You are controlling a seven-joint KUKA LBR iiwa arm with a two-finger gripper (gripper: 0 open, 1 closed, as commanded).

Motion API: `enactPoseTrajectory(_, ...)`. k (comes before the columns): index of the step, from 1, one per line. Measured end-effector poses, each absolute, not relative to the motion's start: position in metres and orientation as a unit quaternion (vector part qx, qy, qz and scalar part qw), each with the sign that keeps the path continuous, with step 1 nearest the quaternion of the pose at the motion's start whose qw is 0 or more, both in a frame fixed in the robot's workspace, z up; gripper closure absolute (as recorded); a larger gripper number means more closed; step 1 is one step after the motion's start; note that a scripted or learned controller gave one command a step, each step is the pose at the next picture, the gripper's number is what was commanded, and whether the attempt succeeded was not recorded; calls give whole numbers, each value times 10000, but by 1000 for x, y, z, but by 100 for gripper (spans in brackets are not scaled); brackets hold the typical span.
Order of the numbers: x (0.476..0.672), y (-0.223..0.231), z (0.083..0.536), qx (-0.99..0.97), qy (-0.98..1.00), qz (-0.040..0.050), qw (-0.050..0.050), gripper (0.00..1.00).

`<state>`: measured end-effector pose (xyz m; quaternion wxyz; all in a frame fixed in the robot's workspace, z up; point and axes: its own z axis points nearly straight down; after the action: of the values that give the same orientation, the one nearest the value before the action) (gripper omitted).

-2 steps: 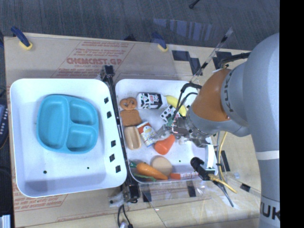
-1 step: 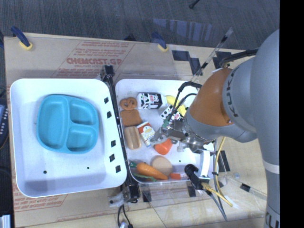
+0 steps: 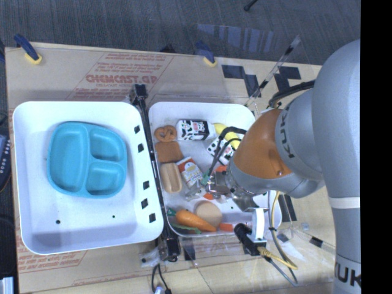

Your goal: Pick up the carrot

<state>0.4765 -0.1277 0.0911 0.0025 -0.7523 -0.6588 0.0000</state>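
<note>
Reaching in from the right, the grey KUKA arm with its orange band [image 3: 263,149] hangs over the right-hand shallow white bin [image 3: 184,110], its bulk hiding much of that bin's right half. The gripper [image 3: 214,185] sits low in the middle of the bin among the clutter, and the wrist covers it so far that I cannot tell how it is set, nor whether it has anything.

The long orange carrot with a green stalk end [image 3: 191,220] lies flat along the near wall of the right bin, stalk end to the left, tip pointing right. It is just near-left of the gripper and apart from it. A round tan ball-like object [image 3: 208,212] rests against the carrot's far side, and a small red-orange piece [image 3: 225,227] lies just right of the carrot's tip.

Farther back in the same bin are a brown gingerbread-man-shaped toy [image 3: 164,134], a black-and-white cow-patterned carton [image 3: 192,130], a tan bread-like block [image 3: 169,176] and a small printed packet [image 3: 190,171].

The left-hand white bin [image 3: 37,182] holds a blue plastic divided plate [image 3: 87,158], well apart from the carrot.
</note>
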Motion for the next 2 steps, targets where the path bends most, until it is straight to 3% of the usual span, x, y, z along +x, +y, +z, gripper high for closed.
enactPoseTrajectory(1, 479, -62, 194, -7602, -6497, -22, -1, 0)
enactPoseTrajectory(2, 477, -66, 191, -7548, -6559, 4, 15, 0)
